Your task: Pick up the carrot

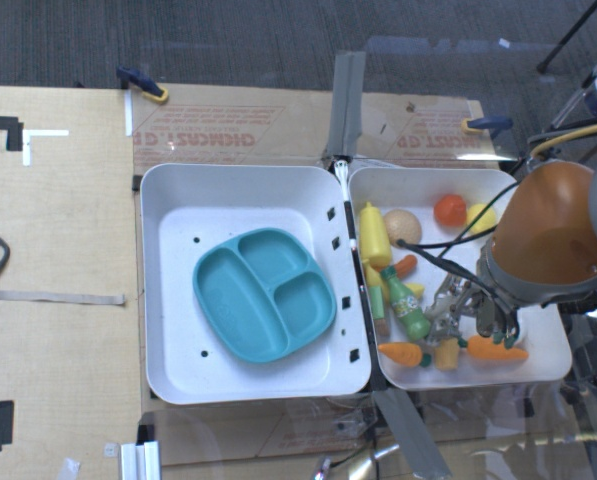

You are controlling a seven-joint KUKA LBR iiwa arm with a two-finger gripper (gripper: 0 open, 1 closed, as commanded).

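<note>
Two carrots (401, 352) in right bin (538, 366); hand (465, 313) above them.

Two candidates, both lying flat. First, an orange tapered plastic carrot (398, 352) with a small green stub at its thicker end: found near the gripper (468, 323), down and to the left of it as seen from above, clear of it and not touched. Lies almost level across the view, narrow tip pointing left, green end turned toward the gripper. Second orange plastic carrot (500, 349): just below and slightly right of the gripper, very close, possibly touching, though contact cannot be judged. Also near level, tip pointing right, thick end tucked toward the gripper. Neither lifted.
</note>
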